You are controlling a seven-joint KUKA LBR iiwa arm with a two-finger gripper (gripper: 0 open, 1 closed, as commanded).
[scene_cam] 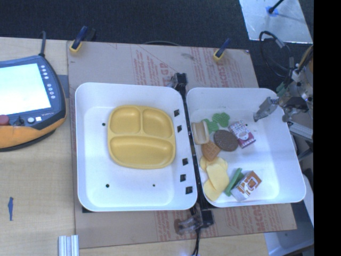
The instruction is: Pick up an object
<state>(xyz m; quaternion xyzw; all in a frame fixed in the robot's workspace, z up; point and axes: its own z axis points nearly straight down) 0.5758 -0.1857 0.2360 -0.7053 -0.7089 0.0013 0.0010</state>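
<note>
The right bin holds several toy foods along its left side. Among them are a green leafy piece, a brown round cookie, a small red-and-white carton and a bread slice. Nearer the front lie a waffle piece, yellow cheese pieces, a green stick and an orange-and-white box. My gripper hovers over the bin's far right corner, open, with nothing between its fingers. It is to the right of the carton and apart from it.
The left bin holds a yellow divided plate. A teach pendant lies on the bench at far left. Clamps pin the cardboard at the back. Black brackets join the two bins.
</note>
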